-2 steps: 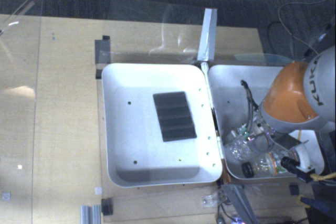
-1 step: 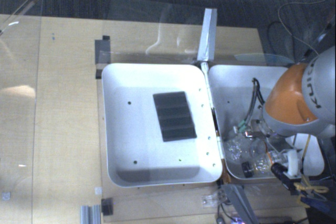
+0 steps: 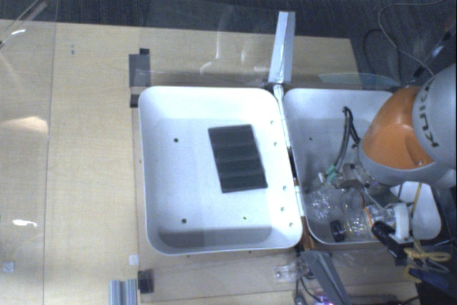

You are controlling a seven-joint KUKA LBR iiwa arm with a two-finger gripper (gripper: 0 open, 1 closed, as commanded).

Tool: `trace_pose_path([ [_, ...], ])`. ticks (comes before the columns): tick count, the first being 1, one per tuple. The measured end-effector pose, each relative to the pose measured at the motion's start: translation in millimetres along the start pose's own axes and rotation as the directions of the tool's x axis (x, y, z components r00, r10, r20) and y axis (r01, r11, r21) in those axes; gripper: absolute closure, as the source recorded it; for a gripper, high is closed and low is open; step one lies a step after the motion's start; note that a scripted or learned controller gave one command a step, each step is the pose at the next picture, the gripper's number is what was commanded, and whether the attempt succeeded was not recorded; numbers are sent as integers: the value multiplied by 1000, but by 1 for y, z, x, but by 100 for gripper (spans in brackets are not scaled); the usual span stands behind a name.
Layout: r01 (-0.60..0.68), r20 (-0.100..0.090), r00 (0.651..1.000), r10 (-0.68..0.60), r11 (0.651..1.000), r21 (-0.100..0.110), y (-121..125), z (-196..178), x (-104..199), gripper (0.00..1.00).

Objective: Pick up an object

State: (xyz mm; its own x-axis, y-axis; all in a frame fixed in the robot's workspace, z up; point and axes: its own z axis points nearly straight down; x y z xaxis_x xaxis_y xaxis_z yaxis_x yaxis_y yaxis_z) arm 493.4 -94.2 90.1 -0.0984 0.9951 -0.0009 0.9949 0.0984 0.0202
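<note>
A black ribbed rectangular pad [image 3: 238,158] lies flat in the middle of the left white bin [image 3: 161,153]. My gripper [image 3: 341,188] hangs low over the front part of the right bin [image 3: 314,118], under the orange band of the arm. Around it sit clear, glassy pieces [image 3: 319,205], hard to make out against the bin floor. A small dark-tipped item [image 3: 335,228] rests near the front rim. I cannot see whether anything sits in the gripper.
A metal divider post [image 3: 282,46] stands behind the seam between the two bins. A clear plastic sheet [image 3: 28,132] covers the wooden bench on the left. Cables [image 3: 348,128] hang beside the wrist in the right bin.
</note>
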Motion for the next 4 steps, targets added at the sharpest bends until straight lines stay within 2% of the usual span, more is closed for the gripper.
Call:
trace_pose_path([
  [1, -60, 2, 998, 60, 998, 5, 62, 2, -13, 0],
  [2, -16, 3, 1000, 16, 1000, 10, 103, 4, -48, 0],
  [3, 146, -1, 989, -146, 989, 12, 162, 6, -15, 0],
  [4, 100, 2, 995, -100, 995, 9, 63, 2, -48, 0],
])
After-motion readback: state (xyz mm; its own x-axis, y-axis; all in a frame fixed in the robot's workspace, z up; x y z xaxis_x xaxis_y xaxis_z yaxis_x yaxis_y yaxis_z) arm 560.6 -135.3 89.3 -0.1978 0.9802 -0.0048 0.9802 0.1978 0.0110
